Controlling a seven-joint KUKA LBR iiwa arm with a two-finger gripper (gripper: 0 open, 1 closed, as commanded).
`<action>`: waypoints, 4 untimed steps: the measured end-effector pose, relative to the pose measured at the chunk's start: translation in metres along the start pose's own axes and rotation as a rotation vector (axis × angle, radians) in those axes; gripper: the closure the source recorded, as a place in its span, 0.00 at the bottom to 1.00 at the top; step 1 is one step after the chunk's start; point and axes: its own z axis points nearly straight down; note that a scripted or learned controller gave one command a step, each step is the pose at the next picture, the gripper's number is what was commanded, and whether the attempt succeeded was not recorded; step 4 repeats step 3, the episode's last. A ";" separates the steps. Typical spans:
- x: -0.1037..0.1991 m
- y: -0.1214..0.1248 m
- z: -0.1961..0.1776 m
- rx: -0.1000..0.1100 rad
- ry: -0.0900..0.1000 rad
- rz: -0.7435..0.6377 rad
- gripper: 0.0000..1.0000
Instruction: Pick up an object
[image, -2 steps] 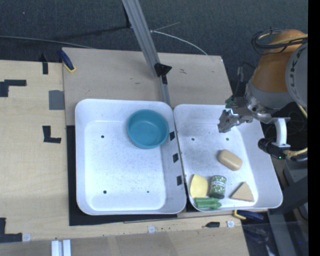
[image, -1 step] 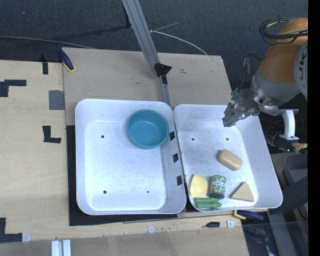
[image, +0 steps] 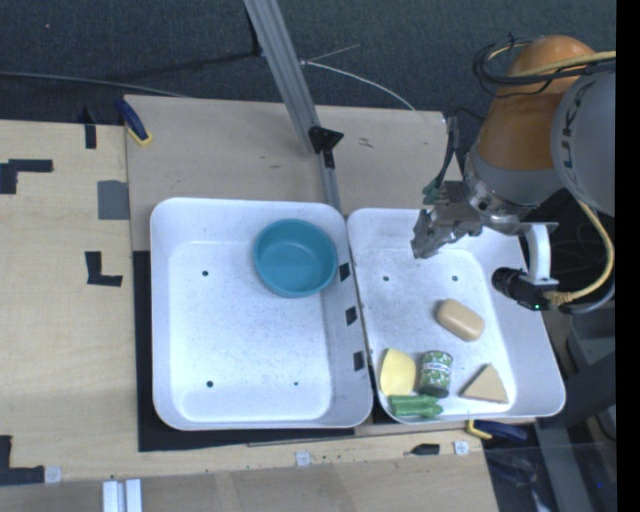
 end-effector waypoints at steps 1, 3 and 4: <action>0.052 -0.016 -0.003 0.001 0.000 -0.001 1.00; 0.149 -0.054 0.035 0.004 -0.001 0.000 1.00; 0.149 -0.054 0.035 0.004 -0.001 0.000 1.00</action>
